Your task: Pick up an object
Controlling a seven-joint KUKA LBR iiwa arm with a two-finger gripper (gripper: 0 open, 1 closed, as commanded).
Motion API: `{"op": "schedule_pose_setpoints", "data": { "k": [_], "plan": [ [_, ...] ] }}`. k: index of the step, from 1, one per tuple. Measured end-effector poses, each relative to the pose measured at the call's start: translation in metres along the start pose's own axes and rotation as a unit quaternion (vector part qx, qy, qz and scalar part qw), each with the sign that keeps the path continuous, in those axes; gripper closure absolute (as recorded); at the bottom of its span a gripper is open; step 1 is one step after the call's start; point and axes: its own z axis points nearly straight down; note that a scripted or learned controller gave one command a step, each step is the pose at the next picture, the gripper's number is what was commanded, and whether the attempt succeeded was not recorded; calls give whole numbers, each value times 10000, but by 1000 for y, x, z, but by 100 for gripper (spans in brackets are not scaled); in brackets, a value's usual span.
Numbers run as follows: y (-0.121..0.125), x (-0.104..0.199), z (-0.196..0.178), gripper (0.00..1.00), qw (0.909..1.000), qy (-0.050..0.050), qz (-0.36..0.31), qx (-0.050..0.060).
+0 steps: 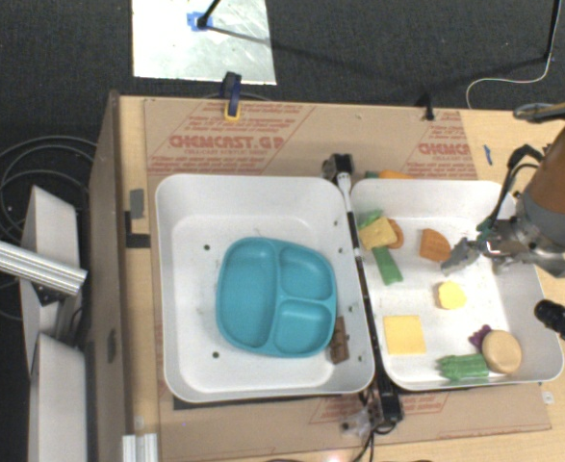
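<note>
1. The yellow round piece is my likeliest target: it lies in the right bin, just below and a shade to the camera's left of my gripper.
2. My gripper hangs above the bin floor; whether it's open or closed, I cannot tell (too small and dark here).
3. The orange piece sits just beside me, further toward the left bin.
4. The yellow piece is round, with no long axis, so I judge any approach angle works.

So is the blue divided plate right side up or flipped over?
Right side up: the blue divided plate lies flat in the left bin, its three compartments facing upward.
</note>
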Motion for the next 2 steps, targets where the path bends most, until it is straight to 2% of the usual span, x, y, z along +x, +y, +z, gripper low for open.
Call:
{"op": "schedule_pose_setpoints", "data": {
  "k": [1,2],
  "plan": [
    [-12,-2,91,0,10000,-3,-1,-2],
    [-10,-2,76,100,10000,-5,-5,-27]
  ]
}}
